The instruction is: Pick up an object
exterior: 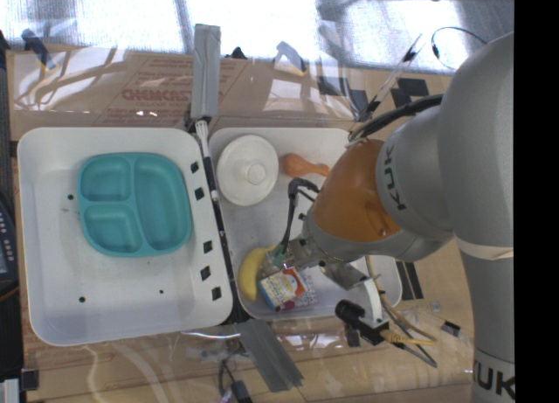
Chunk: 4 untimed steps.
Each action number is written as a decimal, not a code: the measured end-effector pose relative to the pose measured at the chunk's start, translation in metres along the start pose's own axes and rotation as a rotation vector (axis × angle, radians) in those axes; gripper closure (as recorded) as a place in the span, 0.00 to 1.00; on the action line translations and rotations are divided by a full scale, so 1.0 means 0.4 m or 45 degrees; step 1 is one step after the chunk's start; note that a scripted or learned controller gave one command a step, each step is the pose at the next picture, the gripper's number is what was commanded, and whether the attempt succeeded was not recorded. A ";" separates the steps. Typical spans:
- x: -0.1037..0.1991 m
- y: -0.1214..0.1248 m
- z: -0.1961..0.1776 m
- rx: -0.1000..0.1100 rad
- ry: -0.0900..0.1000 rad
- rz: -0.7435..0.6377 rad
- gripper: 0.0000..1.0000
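Best to drop straight over the carton [284, 288] beside the banana [251, 272], clear of the lid [247, 170]; finger state impossible to tell.

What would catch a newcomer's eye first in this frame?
The big grey arm with its orange band looms over the right bin. Next comes the teal divided plate, alone in the left bin. Beneath the arm lie a white round lid, a banana and a small colourful carton.
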<state>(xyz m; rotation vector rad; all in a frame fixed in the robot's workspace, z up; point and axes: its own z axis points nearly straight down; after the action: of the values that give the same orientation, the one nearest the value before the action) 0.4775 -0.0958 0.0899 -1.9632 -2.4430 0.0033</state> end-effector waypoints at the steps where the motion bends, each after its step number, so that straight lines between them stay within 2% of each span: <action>1: -0.050 -0.011 0.000 -0.004 0.000 -0.245 1.00; 2: -0.076 -0.018 -0.023 -0.002 -0.003 -0.368 1.00; 3: 0.017 0.072 -0.247 -0.002 -0.004 -0.011 1.00; 4: 0.016 0.071 -0.247 -0.002 -0.004 -0.011 0.00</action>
<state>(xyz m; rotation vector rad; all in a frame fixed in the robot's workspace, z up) 0.5047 -0.0836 0.1886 -1.9550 -2.4538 0.0047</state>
